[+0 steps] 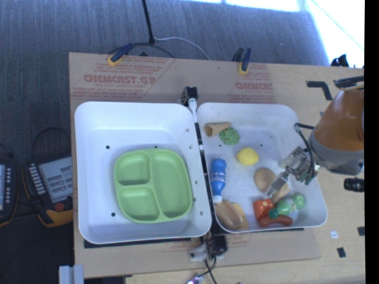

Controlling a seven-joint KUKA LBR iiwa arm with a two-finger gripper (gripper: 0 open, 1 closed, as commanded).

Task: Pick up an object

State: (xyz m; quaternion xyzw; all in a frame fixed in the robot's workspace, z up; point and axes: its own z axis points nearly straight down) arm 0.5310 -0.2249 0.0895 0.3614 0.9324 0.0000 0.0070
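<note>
- Crowding is the main hazard: the gripper (279,184) hangs low at about 4 o'clock in the right bin (266,110), its tip touching or just over a tan potato-shaped piece (264,178), with a red pepper (262,209) and a green-and-red vegetable (288,206) just beside it.
- Fingers look narrow, close together, and nothing shows between them; whether they pinch the tan piece's edge I cannot tell.
- A close at this spot could, I judge, catch only a rim and let the rounded piece squirt out toward 9 o'clock.
- Pushing down might shove neighbours against the bin wall at 5 o'clock instead of gripping anything.
- Other candidates lie apart: a yellow lemon (248,156) at 12 o'clock from the tip, a blue bottle (218,177) at 9 o'clock, a bread roll (230,215) at 7 o'clock.
- The green plate (153,184) in the left bin (95,120) is well clear.
</note>
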